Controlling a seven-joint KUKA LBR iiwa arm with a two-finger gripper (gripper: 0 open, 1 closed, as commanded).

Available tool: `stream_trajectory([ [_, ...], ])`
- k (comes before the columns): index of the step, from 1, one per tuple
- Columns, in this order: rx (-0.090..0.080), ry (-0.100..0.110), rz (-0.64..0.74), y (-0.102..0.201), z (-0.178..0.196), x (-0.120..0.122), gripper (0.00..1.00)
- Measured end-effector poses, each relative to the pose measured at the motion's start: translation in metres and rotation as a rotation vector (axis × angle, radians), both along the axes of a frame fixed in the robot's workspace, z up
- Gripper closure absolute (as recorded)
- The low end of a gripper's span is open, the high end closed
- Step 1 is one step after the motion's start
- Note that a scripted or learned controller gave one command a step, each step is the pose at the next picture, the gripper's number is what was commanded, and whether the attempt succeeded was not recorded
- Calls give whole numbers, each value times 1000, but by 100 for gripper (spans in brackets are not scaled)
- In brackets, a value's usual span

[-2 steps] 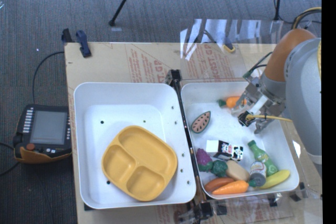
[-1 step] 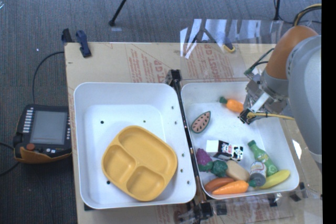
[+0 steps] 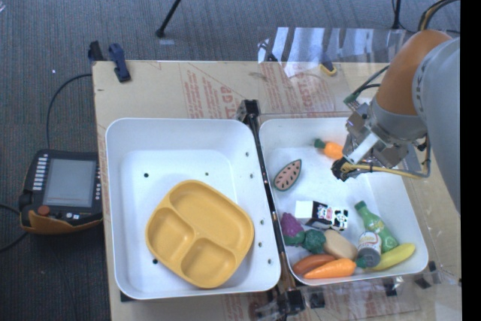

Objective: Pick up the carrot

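A small orange carrot (image 3: 330,149) with a green top lies in the upper part of the right bin (image 3: 301,130). My gripper (image 3: 355,152) hangs right beside it, on its right, low over the bin. Its fingers are hidden under the wrist. A longer orange carrot-like piece (image 3: 335,269) lies at the bin's front edge, beside a reddish sausage-shaped piece (image 3: 312,262).
The right bin also holds a watermelon slice (image 3: 287,174), a cow-patterned carton (image 3: 323,215), a green bottle (image 3: 376,226), a banana (image 3: 395,257), grapes (image 3: 290,225), broccoli (image 3: 314,240) and a can (image 3: 367,249). A yellow divided plate (image 3: 199,234) sits in the left bin (image 3: 131,139).
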State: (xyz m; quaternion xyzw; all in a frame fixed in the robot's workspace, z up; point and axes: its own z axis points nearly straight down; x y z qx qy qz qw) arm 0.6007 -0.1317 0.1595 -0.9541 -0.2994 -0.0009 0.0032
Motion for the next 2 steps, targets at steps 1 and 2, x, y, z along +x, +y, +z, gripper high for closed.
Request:
stream_trajectory([
  [1,2,6,557,20,-74,-43,100],
  [2,1,4,652,-23,-73,-57,100],
])
